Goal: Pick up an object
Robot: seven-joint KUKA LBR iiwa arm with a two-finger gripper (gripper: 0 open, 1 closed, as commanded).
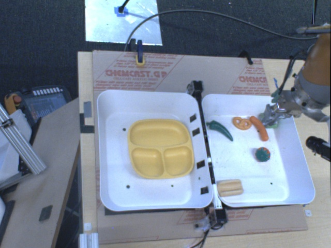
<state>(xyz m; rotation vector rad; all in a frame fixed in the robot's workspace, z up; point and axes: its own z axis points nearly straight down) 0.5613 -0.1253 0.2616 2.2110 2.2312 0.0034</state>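
Orange sausage (pixel 259 128) is lying in the right bin (pixel 302 185), just beside the pretzel (pixel 240 122), its upper end sitting right under the gripper (pixel 274 116). Can't tell if the jaws are open or closed from here. Best bet: jaws should be straddling the sausage across its narrow width, dropping straight down, staying off the pretzel.

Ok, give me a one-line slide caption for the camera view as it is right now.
Gripper low over the right bin beside an orange carrot; yellow tray in the left bin.
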